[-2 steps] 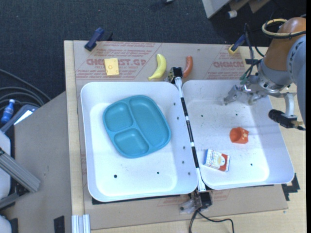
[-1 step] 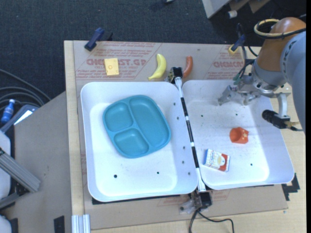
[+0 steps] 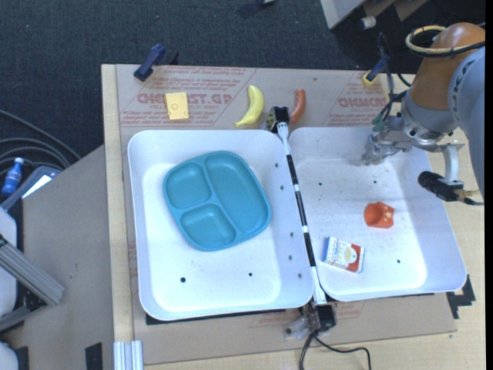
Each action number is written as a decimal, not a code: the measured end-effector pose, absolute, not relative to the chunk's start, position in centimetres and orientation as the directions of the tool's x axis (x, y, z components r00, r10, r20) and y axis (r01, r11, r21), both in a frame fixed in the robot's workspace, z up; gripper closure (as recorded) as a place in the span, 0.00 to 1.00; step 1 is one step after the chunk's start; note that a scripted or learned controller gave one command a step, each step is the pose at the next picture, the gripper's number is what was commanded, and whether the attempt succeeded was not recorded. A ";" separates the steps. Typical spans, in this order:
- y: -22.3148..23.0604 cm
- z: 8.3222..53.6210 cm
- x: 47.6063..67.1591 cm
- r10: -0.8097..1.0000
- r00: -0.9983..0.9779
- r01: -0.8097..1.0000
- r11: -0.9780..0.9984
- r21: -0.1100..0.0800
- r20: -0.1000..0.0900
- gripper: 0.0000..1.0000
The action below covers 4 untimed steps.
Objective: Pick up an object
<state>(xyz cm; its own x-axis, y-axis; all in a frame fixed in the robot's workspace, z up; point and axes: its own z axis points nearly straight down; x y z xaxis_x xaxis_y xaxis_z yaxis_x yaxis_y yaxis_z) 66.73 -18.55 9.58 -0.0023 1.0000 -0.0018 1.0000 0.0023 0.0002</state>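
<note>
Overhead, cardboard-topped bench (image 3: 200, 91), two white bins (image 3: 154, 230), dark carpet (image 3: 62, 29), pincer (image 3: 375, 151) grip state unclear

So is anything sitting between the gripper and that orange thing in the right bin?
Nothing visible. The gripper hangs over the far part of the right bin, and the bin floor between it and the orange object is bare. The small carton lies nearer the camera, off that line.

The arm (image 3: 454, 75) showed a grey rounded casing with a broad orange band above the wrist — a pale yellowish cable looped over the top — and a silvery metal gripper (image 3: 379, 149) beneath.
</note>
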 end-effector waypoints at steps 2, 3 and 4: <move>-18.3 8.5 66.6 1.000 -0.002 1.000 0.002 -0.002 0.000 0.00; -18.3 9.6 66.7 1.000 -0.002 1.000 0.002 0.000 -0.002 1.00; -18.3 9.6 66.7 1.000 -0.002 1.000 0.002 0.000 -0.002 0.00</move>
